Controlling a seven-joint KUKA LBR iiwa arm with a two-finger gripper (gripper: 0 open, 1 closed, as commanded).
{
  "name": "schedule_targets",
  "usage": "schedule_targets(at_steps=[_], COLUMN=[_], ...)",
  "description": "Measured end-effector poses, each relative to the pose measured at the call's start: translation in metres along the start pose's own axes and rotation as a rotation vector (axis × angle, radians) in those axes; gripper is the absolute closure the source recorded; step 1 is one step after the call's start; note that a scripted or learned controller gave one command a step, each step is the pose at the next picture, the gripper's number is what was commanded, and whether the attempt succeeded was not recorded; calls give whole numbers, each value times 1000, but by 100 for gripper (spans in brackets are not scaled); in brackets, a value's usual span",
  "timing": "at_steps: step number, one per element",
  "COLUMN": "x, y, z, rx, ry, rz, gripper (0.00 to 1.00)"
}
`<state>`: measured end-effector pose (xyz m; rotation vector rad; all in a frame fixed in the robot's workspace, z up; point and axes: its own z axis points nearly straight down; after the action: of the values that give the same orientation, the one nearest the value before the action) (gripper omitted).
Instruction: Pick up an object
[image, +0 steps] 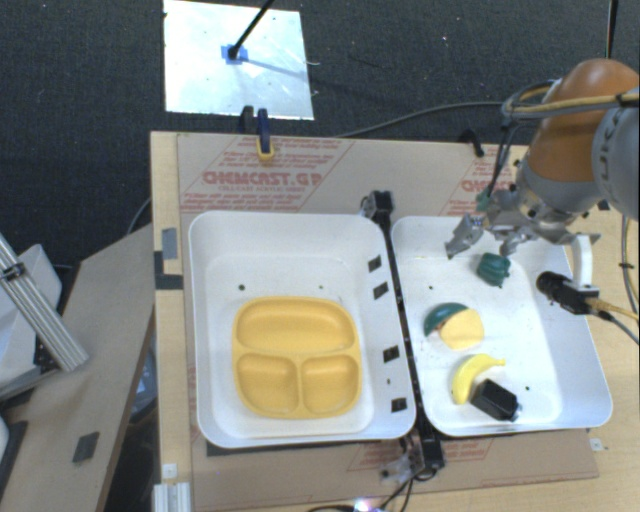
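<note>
In the right bin (580, 400), a small teal object (493, 268) lies near the far side. My gripper (490, 240) hangs just above and behind it, open, with its fingers (464, 239) spread on either side and nothing held between them. Further forward lie a round green and yellow piece (455, 324), a yellow banana (472, 378) and a black block (494, 401) touching the banana's near end.
The left bin (215, 250) holds a yellow divided plate (296, 357). A black divider with clips (392, 320) runs between the two bins. Bare white floor lies at the right bin's near right corner.
</note>
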<state>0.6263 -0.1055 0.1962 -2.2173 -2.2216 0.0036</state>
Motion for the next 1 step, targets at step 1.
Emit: schedule_targets(at_steps=[1], x=[7], y=[2], z=[60], rx=[0], ry=[0], rz=[-2], gripper=[0])
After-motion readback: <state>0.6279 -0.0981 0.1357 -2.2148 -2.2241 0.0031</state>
